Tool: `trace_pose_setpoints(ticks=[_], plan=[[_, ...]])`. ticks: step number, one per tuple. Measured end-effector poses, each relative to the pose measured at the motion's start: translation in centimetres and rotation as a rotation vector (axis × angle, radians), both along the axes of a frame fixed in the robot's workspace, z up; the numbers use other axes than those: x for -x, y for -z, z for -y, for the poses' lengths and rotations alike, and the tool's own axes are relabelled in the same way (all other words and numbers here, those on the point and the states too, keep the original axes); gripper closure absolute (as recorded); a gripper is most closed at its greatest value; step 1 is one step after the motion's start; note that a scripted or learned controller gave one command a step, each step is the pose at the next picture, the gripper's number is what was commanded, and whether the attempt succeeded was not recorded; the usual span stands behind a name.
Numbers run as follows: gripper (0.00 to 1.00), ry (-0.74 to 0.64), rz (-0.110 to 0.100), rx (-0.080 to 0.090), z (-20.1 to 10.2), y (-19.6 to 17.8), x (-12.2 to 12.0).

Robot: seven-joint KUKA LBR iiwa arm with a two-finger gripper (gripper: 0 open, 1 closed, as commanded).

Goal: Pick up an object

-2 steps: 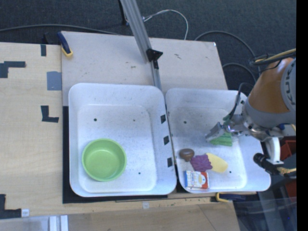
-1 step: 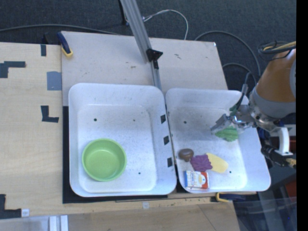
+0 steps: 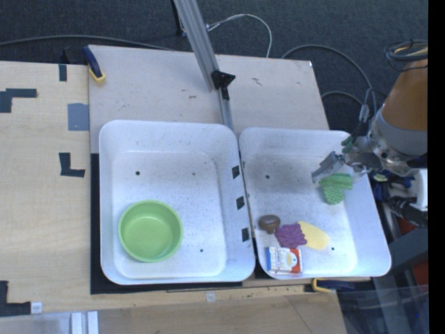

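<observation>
Just below hand (image 3: 332, 168), green toy (image 3: 336, 188), right bin (image 3: 361, 256)

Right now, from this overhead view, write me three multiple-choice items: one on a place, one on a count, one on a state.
1. Where is the green bowl?
A. left bin
B. right bin
C. on the bench

2. How many bowls sit in the left bin?
A. three
B. one
C. none

3. How does the gripper stand relative to the green leafy toy?
A. far off over the left bin
B. just above it in the right bin
C. outside both bins

Answers: 1 A, it rests in the left bin's near corner. 2 B, a single bowl shows. 3 B, the gripper hangs beside the toy's top.
</observation>
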State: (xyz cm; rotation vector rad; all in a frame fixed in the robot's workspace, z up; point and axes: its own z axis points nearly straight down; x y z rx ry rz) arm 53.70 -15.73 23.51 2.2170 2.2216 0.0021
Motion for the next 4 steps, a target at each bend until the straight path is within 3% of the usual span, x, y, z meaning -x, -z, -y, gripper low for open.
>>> trace_pose_setpoints(ticks=[3,4], plan=[[1.0,-0.006,-0.004,-0.003,-17.8,-0.7,0.6],[1.0,-0.004,-0.008,-0.002,-22.9,1.2,0.9]])
